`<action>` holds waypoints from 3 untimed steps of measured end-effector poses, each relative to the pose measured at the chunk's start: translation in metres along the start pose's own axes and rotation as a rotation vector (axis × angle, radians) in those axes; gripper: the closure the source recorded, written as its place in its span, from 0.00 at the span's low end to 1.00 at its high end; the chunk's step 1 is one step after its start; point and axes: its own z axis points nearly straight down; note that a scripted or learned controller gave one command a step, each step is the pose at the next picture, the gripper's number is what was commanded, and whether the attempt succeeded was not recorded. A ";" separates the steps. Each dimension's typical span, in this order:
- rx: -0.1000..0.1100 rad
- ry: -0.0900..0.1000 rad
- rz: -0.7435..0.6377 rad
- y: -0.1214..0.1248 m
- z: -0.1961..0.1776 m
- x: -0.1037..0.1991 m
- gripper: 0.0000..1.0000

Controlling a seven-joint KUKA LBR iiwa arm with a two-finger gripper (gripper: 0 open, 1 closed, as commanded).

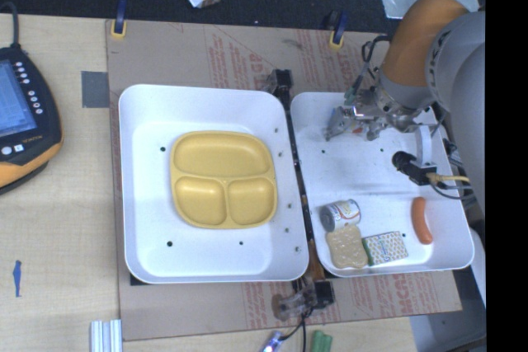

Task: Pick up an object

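Jaws poised over upper part of right bin, state impossible to tell; can, sponge, sausage lower down.

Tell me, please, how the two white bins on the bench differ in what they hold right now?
The left bin holds a single large item, a yellow divided plate lying flat near its middle; the right bin holds several small ones: a can on its side, a tan sponge, a patterned packet and an orange sausage, all clustered along its near side. The tool hovers over the right bin's far end, not the left. Both are shallow and white.
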 end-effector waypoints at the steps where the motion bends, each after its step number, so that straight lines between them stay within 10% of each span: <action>1: 0.002 0.000 0.000 0.000 0.000 0.009 0.00; 2: -0.004 -0.001 0.004 0.000 -0.044 -0.066 0.00; 3: -0.002 0.000 -0.002 -0.016 -0.065 0.023 0.00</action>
